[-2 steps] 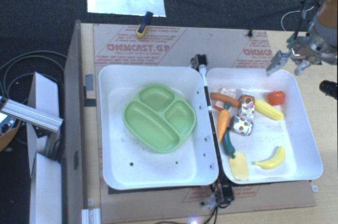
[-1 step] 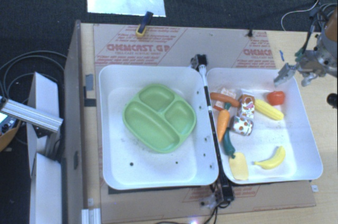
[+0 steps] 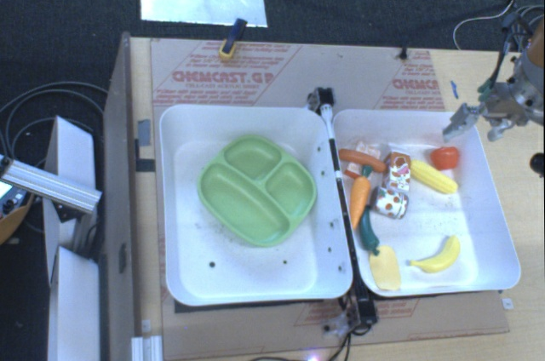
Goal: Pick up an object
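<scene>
The right bin (image 3: 498,240) holds several toy foods: a red tomato (image 3: 444,157), a yellow corn cob (image 3: 433,177), a banana (image 3: 438,255), an orange carrot (image 3: 360,197), a sausage (image 3: 361,158), a spotted white-and-red pack (image 3: 393,193), a dark green piece (image 3: 369,235) and a pale yellow slice (image 3: 385,269). My gripper (image 3: 473,129) hangs over the bin's far right corner, just above and right of the tomato. Its fingers stand apart with nothing between them.
A green divided plate (image 3: 257,191) lies in the left bin (image 3: 183,266). A black divider bar (image 3: 336,180) runs between the bins. Cables (image 3: 477,23) trail behind the arm at the upper right.
</scene>
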Available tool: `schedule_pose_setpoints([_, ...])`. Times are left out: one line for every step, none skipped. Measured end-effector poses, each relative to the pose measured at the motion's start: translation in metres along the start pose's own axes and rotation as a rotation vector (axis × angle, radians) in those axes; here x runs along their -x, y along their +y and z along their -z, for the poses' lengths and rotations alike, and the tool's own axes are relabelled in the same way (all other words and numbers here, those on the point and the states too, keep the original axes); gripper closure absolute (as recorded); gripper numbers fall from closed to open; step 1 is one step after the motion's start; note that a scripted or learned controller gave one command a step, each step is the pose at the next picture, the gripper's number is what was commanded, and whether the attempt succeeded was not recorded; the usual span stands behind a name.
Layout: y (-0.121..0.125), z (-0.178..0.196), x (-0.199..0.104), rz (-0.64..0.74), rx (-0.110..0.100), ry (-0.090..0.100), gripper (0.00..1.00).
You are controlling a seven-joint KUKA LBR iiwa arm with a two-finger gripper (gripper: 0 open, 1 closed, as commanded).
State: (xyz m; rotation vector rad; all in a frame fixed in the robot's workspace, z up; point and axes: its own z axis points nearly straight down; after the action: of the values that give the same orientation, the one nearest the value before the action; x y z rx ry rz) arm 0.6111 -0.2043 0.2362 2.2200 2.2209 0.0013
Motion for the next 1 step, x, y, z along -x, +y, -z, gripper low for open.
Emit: schedule_pose_setpoints([-0.0001, -0.0131, 0.0022, 0.000, 0.000, -0.001, 0.00])
